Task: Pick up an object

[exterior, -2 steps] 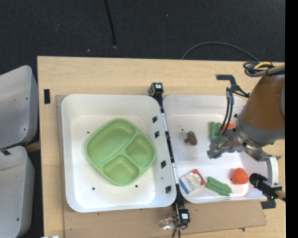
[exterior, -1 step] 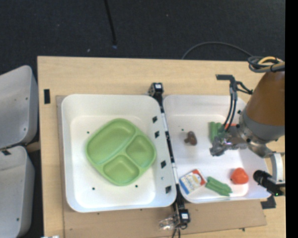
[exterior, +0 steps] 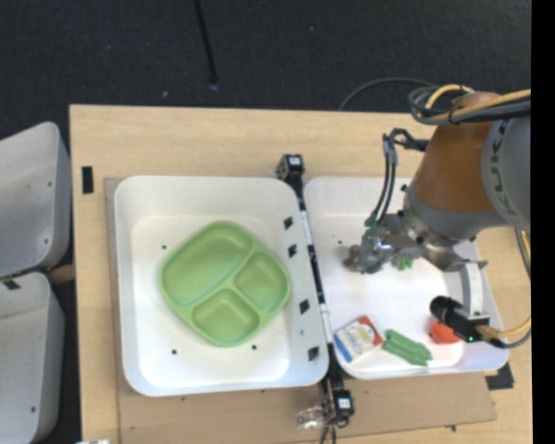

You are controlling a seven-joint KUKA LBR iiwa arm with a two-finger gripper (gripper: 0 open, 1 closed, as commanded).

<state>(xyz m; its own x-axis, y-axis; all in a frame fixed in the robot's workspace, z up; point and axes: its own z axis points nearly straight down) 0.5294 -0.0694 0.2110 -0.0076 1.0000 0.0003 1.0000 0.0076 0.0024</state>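
Desk carrying two white bins. Left bin holding a green divided plate. Right bin with arm low inside — pincer down at the floor beside a small green piece; apart or together, cannot tell. Candidate objects near the front rim — green pod, snack packet, orange piece — all lying loose. Nothing visibly lifted; grasp and raise probably remaining.

Grey arm, orange band (broad), looping cables
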